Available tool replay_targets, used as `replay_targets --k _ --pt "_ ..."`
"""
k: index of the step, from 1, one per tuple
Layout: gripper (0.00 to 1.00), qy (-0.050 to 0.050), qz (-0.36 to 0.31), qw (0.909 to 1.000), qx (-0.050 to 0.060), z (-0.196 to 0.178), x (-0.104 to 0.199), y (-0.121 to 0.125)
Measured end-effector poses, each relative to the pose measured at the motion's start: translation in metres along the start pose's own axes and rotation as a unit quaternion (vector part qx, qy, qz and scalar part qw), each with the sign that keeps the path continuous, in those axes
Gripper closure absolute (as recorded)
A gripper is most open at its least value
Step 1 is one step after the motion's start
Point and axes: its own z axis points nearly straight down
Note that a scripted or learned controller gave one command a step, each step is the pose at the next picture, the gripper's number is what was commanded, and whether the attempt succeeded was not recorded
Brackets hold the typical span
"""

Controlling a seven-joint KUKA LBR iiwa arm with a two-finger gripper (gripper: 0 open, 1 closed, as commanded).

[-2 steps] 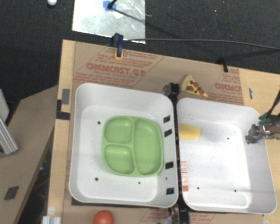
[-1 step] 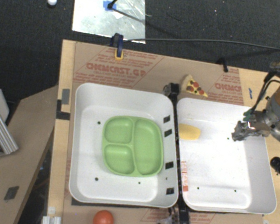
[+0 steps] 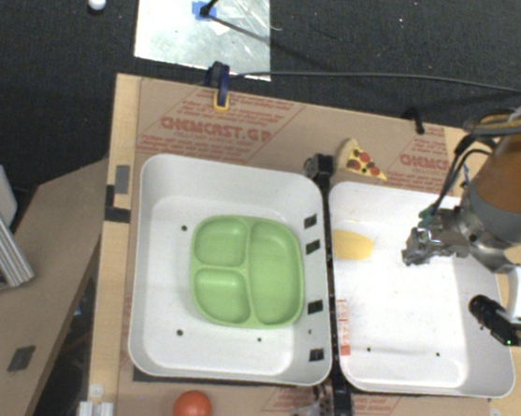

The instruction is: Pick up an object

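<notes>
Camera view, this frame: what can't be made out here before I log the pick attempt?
- Gripper: too small and dark to tell its finger state, or whether it touches the pale yellow object beside it.
- Grey arm with orange band: cut off by the right edge.
- Pizza-slice toy: lies outside the right white bin, lower edge hidden by the bin's rim.
</notes>
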Motion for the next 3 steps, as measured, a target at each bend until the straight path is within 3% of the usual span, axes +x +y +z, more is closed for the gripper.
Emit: replay_targets --k 1,3 --pt "1.00 0.000 0.000 1.0000 0.000 0.008 0.050 -0.001" --pt "1.00 0.000 -0.001 1.0000 -0.001 -0.012 0.155 0.006"
